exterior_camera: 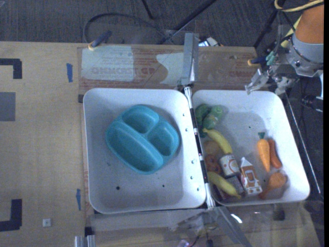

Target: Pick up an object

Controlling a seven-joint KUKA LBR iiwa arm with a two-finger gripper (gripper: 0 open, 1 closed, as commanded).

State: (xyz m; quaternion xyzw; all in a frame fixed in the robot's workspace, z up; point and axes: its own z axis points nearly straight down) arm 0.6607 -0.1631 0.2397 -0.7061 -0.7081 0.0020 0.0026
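Objects for picking sit in the right bin [267,104]. Going left to right: the bench [41,153] is bare wood with black and blue tape marks; the left bin [103,189] holds a teal divided plate [143,138]; the right bin holds a green vegetable [208,115], two bananas [219,140], a small carton [250,178] and a carrot [263,154]. Above that bin's far right corner hangs the hand [267,81], its fingers spread apart and holding nothing.

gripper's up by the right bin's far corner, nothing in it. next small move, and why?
Probably bring the gripper in over the right bin toward the carrot. The gripper hangs at the bin's far rim holding nothing, and the carrot lies apart from the clutter.
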